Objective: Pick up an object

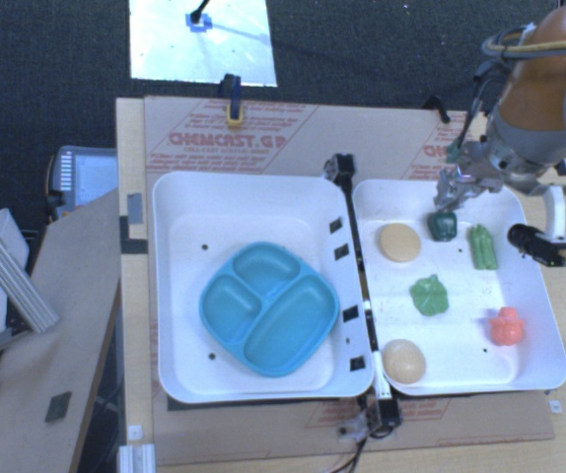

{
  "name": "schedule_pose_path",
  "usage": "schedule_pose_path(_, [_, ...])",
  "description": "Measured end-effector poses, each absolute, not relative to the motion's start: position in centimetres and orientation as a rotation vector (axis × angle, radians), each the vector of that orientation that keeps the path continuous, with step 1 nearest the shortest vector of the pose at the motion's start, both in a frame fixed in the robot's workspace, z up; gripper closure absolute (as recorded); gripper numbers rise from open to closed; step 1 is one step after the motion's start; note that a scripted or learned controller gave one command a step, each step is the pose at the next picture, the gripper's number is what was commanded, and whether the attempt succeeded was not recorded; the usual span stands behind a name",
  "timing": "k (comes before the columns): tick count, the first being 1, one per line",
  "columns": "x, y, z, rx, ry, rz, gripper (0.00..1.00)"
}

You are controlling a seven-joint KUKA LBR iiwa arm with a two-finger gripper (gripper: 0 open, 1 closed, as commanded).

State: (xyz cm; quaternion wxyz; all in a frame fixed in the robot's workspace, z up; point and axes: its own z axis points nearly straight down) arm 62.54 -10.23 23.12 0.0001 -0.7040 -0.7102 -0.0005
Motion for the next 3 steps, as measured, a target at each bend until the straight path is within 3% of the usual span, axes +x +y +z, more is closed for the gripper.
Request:
schedule_pose_path(2, [59.0, 0.9, 22.9, -2.21, -2.231, -0.001, 1.0])
schedule_pose_path(3, [58.8, 6.2, 23.7, -2.21, -2.232, -0.004, 1.0])
